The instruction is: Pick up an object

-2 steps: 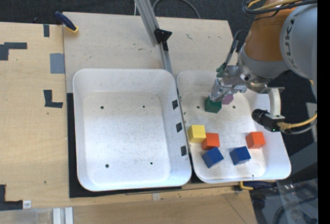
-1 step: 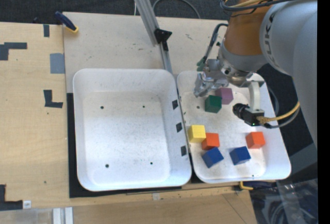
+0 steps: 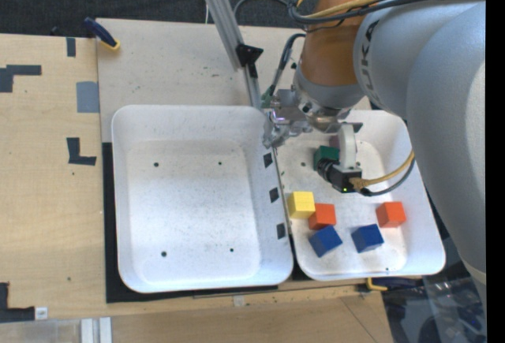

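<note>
- The gripper [image 3: 278,127] hangs over the upper left corner of the right white plastic bin [image 3: 422,255]; if it is open or closed, I cannot tell.
- Well apart, near the bin's front, a small yellow cube [image 3: 301,203] touches an orange cube [image 3: 322,215].
- The dark letters [image 3: 365,57] on the grey arm [image 3: 430,65] are not readable.
</note>
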You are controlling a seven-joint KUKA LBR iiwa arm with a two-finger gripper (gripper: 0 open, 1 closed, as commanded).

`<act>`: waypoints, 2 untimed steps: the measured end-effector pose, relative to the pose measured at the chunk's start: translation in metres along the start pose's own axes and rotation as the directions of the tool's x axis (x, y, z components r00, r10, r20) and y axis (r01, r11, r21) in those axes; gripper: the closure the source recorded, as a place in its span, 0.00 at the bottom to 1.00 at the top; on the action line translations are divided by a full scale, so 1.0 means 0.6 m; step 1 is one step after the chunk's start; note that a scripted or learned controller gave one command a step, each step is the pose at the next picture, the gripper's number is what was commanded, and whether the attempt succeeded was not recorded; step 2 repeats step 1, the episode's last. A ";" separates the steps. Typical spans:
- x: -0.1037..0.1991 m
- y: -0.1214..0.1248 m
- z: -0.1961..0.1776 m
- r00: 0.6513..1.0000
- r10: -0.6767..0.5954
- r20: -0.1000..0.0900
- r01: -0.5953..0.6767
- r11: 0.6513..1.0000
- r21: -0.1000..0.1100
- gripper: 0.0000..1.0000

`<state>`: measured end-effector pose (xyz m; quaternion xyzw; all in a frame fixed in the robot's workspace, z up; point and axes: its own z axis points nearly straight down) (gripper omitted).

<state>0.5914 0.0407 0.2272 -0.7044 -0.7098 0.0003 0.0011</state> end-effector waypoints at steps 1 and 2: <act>0.075 0.009 -0.008 1.000 0.001 0.000 -0.001 1.000 -0.001 1.00; 0.075 0.009 -0.008 1.000 0.001 0.000 -0.001 1.000 -0.001 1.00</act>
